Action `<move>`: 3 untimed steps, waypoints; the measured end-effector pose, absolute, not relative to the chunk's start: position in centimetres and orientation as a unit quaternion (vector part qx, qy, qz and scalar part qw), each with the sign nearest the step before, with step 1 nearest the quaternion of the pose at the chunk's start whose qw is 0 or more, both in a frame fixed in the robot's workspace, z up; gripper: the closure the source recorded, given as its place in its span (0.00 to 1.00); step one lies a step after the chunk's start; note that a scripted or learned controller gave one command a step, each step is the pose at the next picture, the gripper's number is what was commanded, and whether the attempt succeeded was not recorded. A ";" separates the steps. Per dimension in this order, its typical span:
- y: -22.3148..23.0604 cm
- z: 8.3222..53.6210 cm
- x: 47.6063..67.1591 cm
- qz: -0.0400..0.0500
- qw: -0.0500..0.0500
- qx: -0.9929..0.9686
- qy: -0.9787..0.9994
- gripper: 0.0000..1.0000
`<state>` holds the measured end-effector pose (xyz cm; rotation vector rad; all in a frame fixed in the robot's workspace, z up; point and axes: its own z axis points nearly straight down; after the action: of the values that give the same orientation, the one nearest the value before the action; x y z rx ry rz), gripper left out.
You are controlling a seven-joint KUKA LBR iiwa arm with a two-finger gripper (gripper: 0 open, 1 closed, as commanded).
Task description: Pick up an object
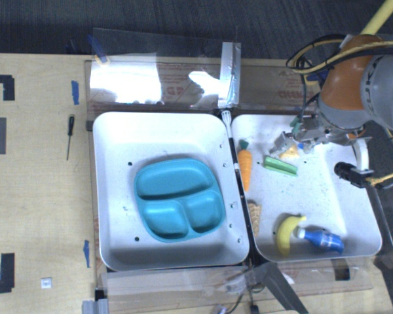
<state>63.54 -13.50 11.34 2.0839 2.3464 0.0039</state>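
My gripper [296, 138] hangs low over the far part of the right bin [354, 231]. A small yellow object [289, 152] lies right under its tip, touching or almost touching it. Just in front of that lies a green bar [280, 165]. An orange carrot [245, 167] with a green top rests along the bin's left wall. In the near part of the bin a yellow banana [287, 232] lies against a blue bottle [323, 239] with a white neck.
The left bin [111, 175] holds a blue divided plate [179, 198]. A small brown object [253, 212] sits at the right bin's left edge by the divider. The grey arm with its orange band [344, 87] reaches in from the upper right.
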 end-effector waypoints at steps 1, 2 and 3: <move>-12.1 8.7 62.8 0.001 0.001 0.661 0.750 0.00; -11.2 8.7 58.9 0.002 0.002 0.626 0.779 0.00; -11.6 8.8 55.2 0.002 0.002 0.641 0.768 0.00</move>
<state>55.18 -11.58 8.79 2.0100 2.4094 0.0055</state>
